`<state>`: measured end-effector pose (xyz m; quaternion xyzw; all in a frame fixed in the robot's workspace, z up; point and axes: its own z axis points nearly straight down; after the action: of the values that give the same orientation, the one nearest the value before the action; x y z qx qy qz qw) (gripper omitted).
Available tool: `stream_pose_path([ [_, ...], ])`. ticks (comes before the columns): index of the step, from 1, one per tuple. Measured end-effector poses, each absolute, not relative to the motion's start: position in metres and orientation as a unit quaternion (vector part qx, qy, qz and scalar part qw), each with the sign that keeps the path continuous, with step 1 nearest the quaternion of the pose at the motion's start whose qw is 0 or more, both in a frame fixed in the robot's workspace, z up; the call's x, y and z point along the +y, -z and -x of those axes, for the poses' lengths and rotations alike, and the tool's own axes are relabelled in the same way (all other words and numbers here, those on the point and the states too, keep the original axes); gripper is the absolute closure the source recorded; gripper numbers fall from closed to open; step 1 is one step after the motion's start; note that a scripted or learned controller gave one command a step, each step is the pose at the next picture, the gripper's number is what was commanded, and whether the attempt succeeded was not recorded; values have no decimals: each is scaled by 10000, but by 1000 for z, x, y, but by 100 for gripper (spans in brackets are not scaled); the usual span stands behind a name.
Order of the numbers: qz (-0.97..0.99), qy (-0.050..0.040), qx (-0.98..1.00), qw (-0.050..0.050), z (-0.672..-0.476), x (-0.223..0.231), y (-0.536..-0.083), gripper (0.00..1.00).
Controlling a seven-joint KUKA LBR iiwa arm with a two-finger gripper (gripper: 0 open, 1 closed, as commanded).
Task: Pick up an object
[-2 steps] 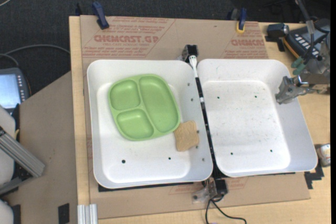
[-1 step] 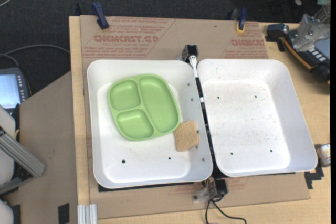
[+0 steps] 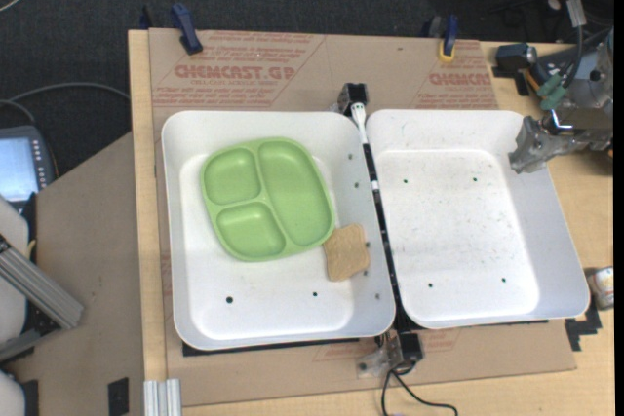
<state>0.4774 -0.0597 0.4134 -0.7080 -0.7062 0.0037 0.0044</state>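
- Left bin [image 3: 195, 307] holds two candidates: a green divided plate [image 3: 267, 200] lying flat at its centre, and a small tan square piece [image 3: 346, 252] touching the plate's lower right edge, near the divider between the bins.
- Right bin [image 3: 546, 239] carries only dark specks on its floor.
- Gripper [image 3: 531, 153] sits at the right bin's upper right rim, well apart from both objects. Nothing is seen in its grasp; whether it is clenched or released I cannot tell, since the metal parts blur together against the rim.
- Handling judgement, plate: likely rigid moulded plastic, light, smooth and somewhat slippery. Lying flat, it offers only its raised outer rim or the ridges between its three compartments to pinch.
- Handling judgement, tan piece: looks thin and porous, perhaps sponge or cork, so light and possibly compressible. It probably suits a pinch across its two free edges, away from the plate.
- Hard to make out: the tan piece's material and thickness. The arm is largely cut off at the right edge.
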Motion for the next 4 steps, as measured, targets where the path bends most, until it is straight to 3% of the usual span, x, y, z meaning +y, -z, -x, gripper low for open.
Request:
stream_pose_path([
  [1, 7063, 58, -7079, -70, -495, -52, -543, 100],
  [2, 7073, -49, -7068, 56, -478, -38, -411, 100],
  [3, 7062, 61, -7079, -67, -503, -28, -543, 100],
  [4, 7065, -47, -7076, 50, -480, -5, -423, 100],
])
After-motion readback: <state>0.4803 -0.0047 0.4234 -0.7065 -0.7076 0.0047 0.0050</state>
